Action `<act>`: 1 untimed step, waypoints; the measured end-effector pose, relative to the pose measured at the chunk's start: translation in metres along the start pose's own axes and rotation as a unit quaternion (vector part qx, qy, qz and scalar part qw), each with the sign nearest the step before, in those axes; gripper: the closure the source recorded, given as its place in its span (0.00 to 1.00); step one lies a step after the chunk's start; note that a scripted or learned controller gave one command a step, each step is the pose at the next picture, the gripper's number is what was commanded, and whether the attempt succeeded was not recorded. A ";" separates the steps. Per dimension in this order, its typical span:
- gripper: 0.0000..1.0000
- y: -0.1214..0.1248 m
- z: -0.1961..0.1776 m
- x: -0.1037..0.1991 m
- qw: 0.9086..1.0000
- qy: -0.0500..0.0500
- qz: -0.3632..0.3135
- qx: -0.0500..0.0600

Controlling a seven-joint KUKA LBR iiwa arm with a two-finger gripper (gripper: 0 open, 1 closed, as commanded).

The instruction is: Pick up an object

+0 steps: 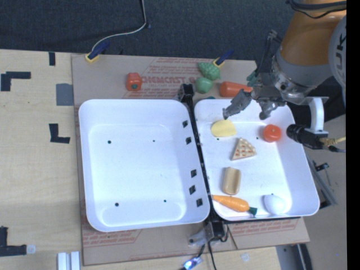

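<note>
Cardboard-backed bins (90,117), open end effector (247,110) above.

Both bins (135,162) are white with small black dots. The right one holds a yellow lump (223,129), a red tomato (272,133), a tan pizza slice (243,149) speckled red, a beige bread roll (231,180), an orange carrot (230,203) and a white egg (275,204).

Open, empty hand (247,110) above right bin (301,167), toy foods inside.
</note>
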State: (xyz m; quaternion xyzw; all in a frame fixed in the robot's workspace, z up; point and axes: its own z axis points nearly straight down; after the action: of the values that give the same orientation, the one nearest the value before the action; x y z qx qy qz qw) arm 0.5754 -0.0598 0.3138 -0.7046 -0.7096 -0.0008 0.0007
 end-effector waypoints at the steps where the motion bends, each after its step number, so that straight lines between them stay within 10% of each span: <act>1: 0.00 0.019 0.138 0.027 1.000 -0.001 0.002 0.006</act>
State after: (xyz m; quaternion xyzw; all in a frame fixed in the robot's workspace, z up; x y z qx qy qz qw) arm 0.5946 -0.0323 0.1754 -0.7061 -0.7081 0.0040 0.0047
